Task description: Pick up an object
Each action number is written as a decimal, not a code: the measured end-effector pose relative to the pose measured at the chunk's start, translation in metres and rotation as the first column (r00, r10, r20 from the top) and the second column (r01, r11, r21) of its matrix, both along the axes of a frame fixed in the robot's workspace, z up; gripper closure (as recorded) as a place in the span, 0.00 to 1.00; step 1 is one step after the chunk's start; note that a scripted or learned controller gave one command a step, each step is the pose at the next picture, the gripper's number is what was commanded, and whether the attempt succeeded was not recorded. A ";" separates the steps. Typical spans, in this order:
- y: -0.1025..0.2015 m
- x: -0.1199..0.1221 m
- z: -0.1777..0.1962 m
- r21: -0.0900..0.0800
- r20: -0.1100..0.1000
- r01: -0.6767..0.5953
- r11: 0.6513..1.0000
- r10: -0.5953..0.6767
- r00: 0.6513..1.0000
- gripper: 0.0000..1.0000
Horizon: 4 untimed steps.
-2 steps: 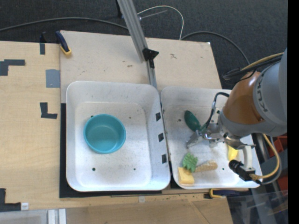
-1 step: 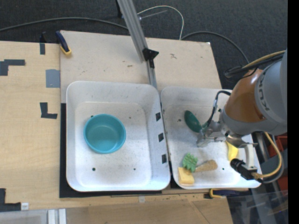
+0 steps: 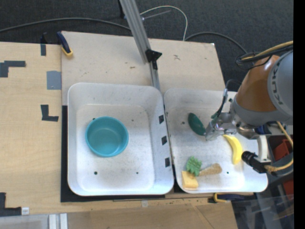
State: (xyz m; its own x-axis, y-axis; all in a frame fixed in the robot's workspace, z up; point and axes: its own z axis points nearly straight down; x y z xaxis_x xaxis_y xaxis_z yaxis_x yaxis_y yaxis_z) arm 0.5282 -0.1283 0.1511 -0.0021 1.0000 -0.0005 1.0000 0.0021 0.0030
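The right bin holds a dark green oval object, a yellow banana, a green leafy toy, a tan stick-shaped piece and a yellow block. My gripper hangs low in this bin, just right of the dark green object and left of the banana. Its fingertips are next to the green object's right end; nothing is visibly between them. The left bin holds a teal bowl.
A grey metal pole slants over the bench toward the divide between the bins. Cables run across the dark floor at the back. A yellow-and-blue clamp sits at the board's far left corner.
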 end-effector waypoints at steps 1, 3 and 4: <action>-0.004 0.010 0.051 -0.001 0.001 0.001 1.000 -0.001 1.000 1.00; 0.046 0.025 0.091 0.002 -0.004 -0.005 1.000 0.005 1.000 1.00; 0.091 0.025 0.085 0.002 -0.005 -0.004 1.000 0.004 1.000 1.00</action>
